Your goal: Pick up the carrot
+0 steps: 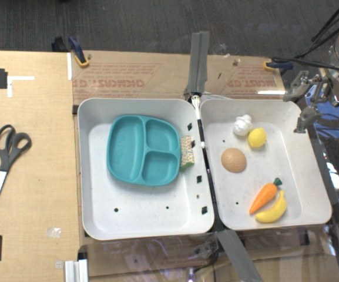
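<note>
Pale wood worktop and brown cardboard carry two shallow white bins side by side, with dark carpet beyond them at the top of the view. Nearest the camera, in the right bin, the carrot lies at a slant in the lower right part, its green top pointing up and to the right, and its lower side touches a yellow banana that curves just beneath it. Further in, a tan egg-shaped object sits near the middle of that bin, apart from the carrot, and beyond it a yellow lemon rests against a small white lumpy object near the far wall. The left bin holds a teal divided plate with three compartments, lying flat in its upper half, and a yellow-green sponge stands wedged between the plate's right rim and the bin's right wall. On the wood at far left lie grey-handled scissors, blades pointing toward the camera. At the far right edge, just past the upper right corner of the right bin, the hand hangs among grey metal parts and cables, well apart from the carrot and holding nothing that can be seen; whether it is wide or narrow I cannot tell from this angle.
</note>
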### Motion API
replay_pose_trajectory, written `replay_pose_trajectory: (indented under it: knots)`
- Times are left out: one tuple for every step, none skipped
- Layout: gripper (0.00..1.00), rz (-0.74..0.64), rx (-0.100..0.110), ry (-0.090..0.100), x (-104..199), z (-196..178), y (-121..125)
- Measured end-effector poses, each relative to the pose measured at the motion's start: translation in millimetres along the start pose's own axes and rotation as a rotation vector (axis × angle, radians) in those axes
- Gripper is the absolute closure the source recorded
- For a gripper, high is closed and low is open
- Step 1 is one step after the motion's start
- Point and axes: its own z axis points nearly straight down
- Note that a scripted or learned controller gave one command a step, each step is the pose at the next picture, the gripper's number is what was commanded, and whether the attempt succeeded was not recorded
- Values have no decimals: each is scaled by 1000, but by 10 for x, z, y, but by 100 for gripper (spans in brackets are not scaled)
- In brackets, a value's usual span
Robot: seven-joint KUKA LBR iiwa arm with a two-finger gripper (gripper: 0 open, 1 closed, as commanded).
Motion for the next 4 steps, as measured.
replay_pose_trajectory:
  knots:
    - [0, -256, 0, 1, 225, 1244, -279]
    - [0, -326, 0, 0, 489, 1759, -51]
    - [100, -329, 3, -5, 467, 1650, -40]
    - [100, -705, -1, -3, 431, 906, 210]
